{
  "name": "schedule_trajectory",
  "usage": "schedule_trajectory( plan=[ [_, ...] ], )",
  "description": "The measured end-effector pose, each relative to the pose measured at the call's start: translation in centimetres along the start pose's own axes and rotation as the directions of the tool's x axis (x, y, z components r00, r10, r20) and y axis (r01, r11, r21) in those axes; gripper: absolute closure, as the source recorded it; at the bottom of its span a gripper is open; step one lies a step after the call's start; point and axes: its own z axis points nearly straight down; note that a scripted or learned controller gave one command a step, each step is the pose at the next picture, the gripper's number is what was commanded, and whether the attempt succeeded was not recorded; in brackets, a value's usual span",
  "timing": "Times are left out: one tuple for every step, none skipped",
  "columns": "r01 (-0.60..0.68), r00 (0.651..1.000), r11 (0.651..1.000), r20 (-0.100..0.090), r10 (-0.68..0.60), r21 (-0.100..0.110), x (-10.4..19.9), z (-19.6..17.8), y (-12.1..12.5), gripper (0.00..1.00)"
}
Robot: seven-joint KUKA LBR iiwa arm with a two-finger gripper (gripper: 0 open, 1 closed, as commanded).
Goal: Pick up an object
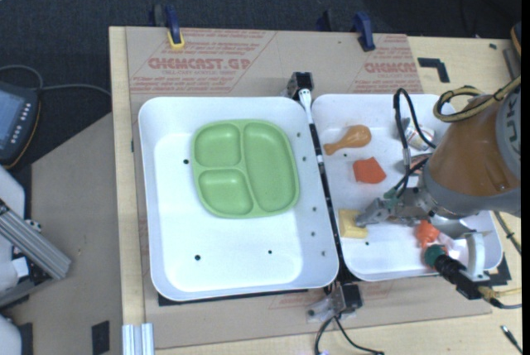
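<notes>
— While the arm (476, 159) reaches in from the table's right edge, where does the pincer (371, 215) sit?

— Low over the right bin (377, 262), near that bin's left wall and toward the table's front edge. Its grey fingers (374, 213) point left, and their tips are just beside a pale yellow block (351, 225) lying against that wall.

— Apart or together?

— I cannot tell. The fingers appear as one dark grey wedge, and whether there is a gap between them is too blurred to judge. Nothing is seen between them; the yellow block lies at the tips, but touching or merely close I cannot say.

— And the arm's pose?

— The bulky orange-brown segment hangs over the right side of the right bin, with the grey wrist below it bent toward the bin's middle. Black cables (403, 117) loop up behind it.

— What else is in that bin?

— A tan drumstick-shaped piece (349, 138) near the back, a red-orange wedge (368, 171) just in front of it, well clear of the fingers, and a small orange and green object (429, 239) under the wrist toward the front.

— The left bin (166, 246)?

— It carries a green divided plate (246, 168) with three compartments, set toward its back half.
</notes>
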Motion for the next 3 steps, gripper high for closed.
schedule_trajectory(
  plan=[
    [0.0, 1.0, 1.0, 0.003, 0.0, 0.0, -0.1, -1.1, -0.1, 1.0],
    [0.003, 1.0, 1.0, 0.003, -0.003, 0.001, 0.0, -7.5, 0.0, 1.0],
    [0.003, 1.0, 1.0, 0.004, -0.003, 0.0, 0.0, -12.8, 0.2, 1.0]
  ],
)
